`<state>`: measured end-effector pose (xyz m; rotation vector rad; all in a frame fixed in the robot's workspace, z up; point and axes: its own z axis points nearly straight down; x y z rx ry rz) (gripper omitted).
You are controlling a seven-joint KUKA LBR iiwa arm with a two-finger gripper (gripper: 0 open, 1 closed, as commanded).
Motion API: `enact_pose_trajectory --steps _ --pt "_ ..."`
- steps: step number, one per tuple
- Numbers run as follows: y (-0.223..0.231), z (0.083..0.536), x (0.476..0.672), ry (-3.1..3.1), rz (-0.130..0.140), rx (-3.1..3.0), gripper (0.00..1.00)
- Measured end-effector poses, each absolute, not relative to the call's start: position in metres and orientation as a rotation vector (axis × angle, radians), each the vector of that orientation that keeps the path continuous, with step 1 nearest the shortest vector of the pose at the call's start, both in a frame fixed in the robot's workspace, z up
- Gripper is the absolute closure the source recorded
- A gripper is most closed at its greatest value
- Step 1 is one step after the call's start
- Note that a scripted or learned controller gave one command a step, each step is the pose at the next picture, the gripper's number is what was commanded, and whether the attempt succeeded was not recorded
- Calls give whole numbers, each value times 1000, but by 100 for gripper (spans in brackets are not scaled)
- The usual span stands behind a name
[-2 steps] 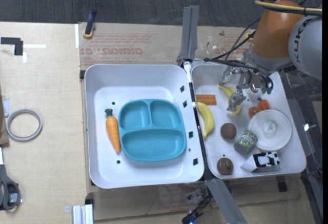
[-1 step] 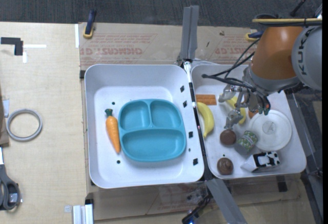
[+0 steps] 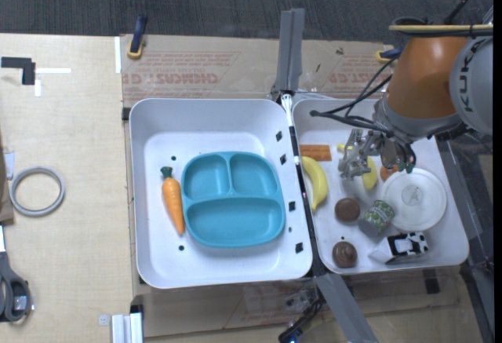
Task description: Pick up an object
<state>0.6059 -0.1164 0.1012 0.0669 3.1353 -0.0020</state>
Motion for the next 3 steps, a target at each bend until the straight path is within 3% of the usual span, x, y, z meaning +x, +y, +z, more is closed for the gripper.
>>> enact_pose_trajectory --steps 1,2,3 --pt "-88 230 613 3135 0 -111 100" --pt "-40 280 660 3128 0 234 100" --pt "-101 138 629 3139 0 141 100"
